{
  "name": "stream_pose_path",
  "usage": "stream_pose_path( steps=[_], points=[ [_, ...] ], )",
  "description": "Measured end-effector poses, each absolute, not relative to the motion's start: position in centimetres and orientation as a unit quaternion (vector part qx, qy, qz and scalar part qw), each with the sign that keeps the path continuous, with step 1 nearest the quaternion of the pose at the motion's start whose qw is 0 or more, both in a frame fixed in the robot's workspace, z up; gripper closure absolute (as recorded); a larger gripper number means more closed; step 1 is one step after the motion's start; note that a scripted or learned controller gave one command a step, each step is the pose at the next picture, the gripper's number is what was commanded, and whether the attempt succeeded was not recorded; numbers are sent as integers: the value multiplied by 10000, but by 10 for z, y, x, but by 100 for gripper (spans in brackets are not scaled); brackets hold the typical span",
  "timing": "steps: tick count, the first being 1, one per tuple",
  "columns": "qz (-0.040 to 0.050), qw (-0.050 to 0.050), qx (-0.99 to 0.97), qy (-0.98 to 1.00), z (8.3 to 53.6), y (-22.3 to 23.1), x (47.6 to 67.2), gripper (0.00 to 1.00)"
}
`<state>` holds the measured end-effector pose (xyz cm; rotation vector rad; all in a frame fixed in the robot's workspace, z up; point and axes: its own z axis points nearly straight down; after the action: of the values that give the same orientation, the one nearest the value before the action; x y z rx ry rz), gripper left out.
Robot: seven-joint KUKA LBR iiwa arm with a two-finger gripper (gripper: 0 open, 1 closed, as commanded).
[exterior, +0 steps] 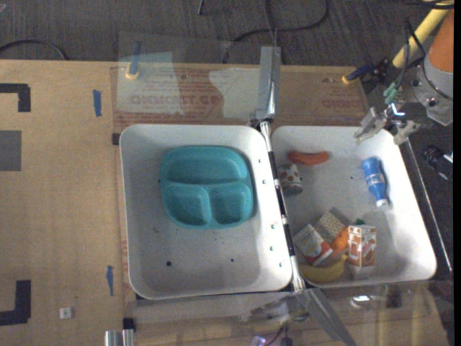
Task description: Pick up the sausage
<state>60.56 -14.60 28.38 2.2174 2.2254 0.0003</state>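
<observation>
sausage point(308, 157) lies untouched in the right bin point(421, 222); gripper point(387, 121) hovers at the bin's far corner, fingers spread, empty.

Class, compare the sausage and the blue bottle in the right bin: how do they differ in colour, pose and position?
The sausage is orange-red; the blue bottle is blue with a white end. The sausage lies crosswise near the bin's far wall; the bottle lies nearly lengthwise, toward the right wall. The sausage sits close to a small can; the bottle lies apart from other items. Both lie flat in the right bin, untouched by the claw.
</observation>
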Motion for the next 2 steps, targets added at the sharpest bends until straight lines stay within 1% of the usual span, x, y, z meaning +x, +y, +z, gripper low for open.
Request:
stream_pose_path(
  steps=[1,2],
  points=[
    [4,10,7325,6808,118,-96,635,0],
    [-5,53,7094,7048,88,-105,626,0]
  ],
)
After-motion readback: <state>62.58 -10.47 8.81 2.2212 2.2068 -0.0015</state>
